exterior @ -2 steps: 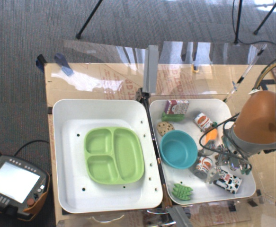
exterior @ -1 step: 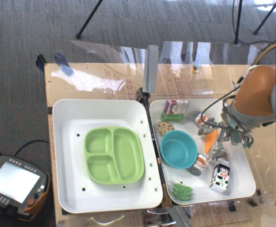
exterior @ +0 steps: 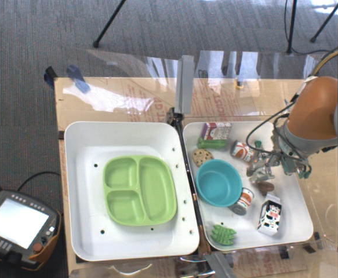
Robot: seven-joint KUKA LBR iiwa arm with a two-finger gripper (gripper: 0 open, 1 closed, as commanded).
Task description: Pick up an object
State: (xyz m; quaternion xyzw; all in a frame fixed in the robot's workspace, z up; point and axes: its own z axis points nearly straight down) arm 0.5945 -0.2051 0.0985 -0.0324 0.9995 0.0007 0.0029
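Brown and small, a roundish lump (exterior: 265, 186) lay in the right white bin (exterior: 305, 213), just under my gripper (exterior: 267, 169). My grey arm with its orange band (exterior: 315, 112) reached in from the right and hung low over that spot. My jaws looked a little open with nothing between them, though they were hard to see well.

Near the lump lay a small can with a red and white label (exterior: 240, 150) on its side, and a second small can (exterior: 243, 201) rested against a blue round bowl (exterior: 218, 182). A little white carton with black cow spots (exterior: 270, 216) lay toward the front. A round brown cookie (exterior: 202, 156) sat beside the bowl, a green and purple box (exterior: 215, 134) lay at the back, and a green bumpy toy (exterior: 223, 234) lay at the front edge.

In the left white bin (exterior: 82, 155) sat a light green plastic tray with three parts (exterior: 140, 190).
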